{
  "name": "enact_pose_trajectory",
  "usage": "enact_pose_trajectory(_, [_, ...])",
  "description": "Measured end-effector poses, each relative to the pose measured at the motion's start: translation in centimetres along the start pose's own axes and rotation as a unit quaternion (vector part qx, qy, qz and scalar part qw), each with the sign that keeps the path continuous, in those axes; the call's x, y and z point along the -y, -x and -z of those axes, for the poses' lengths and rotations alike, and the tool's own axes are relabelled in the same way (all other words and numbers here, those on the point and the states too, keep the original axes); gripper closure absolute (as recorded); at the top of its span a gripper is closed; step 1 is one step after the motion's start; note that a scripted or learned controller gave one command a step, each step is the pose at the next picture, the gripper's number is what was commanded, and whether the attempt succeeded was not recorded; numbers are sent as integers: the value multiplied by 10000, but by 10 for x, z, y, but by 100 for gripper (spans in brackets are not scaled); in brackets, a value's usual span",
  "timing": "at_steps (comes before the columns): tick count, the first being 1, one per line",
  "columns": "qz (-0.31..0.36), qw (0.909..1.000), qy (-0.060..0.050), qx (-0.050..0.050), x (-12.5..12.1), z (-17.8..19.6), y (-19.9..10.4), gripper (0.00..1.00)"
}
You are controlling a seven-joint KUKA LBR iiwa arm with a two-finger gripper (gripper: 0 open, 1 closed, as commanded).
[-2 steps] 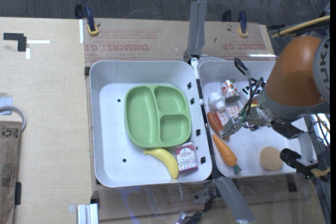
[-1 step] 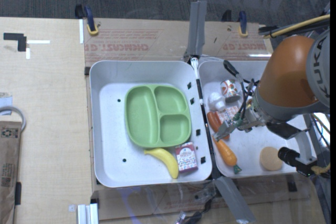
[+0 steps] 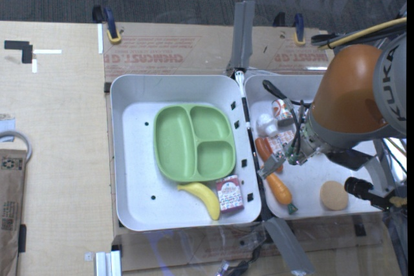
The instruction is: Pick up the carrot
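Observation:
The carrot (image 3: 279, 190), orange with a green stem end, lies near the front left corner of the right bin (image 3: 310, 211). My gripper (image 3: 272, 166) hangs low over that bin just above and behind the carrot, at its thick end. I see nothing held in it. The arm's orange band and grey wrist hide much of the bin behind it.
A red item (image 3: 262, 148), a white item (image 3: 266, 123), a small can (image 3: 282, 110) and a black utensil (image 3: 272, 88) crowd the right bin's left side. A tan round bun (image 3: 334, 195) lies front right. The left bin (image 3: 129, 158) holds a green divided plate (image 3: 194, 142), a banana (image 3: 204, 199) and a red box (image 3: 229, 194).

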State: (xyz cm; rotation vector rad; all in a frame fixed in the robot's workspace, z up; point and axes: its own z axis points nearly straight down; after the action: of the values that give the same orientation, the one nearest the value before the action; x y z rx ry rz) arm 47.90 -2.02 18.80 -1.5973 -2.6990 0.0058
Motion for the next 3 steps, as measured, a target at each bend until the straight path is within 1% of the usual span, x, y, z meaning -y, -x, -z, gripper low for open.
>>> enact_pose_trajectory(1, [761, 9971, 4, 2, 6, 1, 22, 0])
enact_pose_trajectory(2, [2422, 9702, 11, 3, 19, 1, 35, 0])
enact_pose_trajectory(3, [2495, 9684, 9, -4, 37, -80, 65, 0])
